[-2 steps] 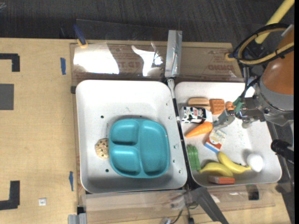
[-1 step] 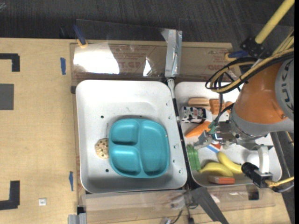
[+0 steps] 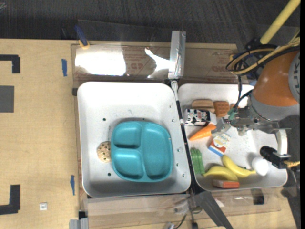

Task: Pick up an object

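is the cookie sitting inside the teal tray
No, the round speckled cookie lies on the left white bin's floor, beside the teal divided plastic tray.

Both bins (image 3: 90,99) look like smooth, slightly glossy white plastic. The teal tray (image 3: 141,150), left of the end effector (image 3: 228,124), is smooth plastic with a soft sheen. The desk (image 3: 33,128) looks like matt brown board. The banana (image 3: 236,168) below the end effector shines like plastic.
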{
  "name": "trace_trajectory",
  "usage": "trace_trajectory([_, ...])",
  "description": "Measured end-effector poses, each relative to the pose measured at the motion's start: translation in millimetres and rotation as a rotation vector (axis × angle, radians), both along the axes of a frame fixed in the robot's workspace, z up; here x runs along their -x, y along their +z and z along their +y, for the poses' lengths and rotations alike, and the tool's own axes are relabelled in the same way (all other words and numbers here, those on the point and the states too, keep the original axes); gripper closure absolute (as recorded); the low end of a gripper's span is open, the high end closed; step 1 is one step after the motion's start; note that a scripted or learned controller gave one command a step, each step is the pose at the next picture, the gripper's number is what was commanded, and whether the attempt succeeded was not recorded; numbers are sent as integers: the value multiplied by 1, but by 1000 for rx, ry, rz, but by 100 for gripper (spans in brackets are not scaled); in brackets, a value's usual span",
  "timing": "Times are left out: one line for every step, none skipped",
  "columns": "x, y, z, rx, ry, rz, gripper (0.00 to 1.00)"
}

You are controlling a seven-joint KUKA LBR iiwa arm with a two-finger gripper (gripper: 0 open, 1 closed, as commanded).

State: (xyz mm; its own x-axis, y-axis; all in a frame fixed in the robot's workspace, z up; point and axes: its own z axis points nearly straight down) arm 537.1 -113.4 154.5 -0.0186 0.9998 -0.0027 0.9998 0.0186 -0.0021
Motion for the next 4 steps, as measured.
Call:
trace_trajectory([-62, -68, -19, -5, 44, 6, 0])
trace_trajectory([-31, -67, 15, -3, 40, -6, 0])
trace_trajectory([45, -67, -5, -1, 53, -5, 0])
trace_trajectory([42, -56, -5, 0, 53, -14, 100])
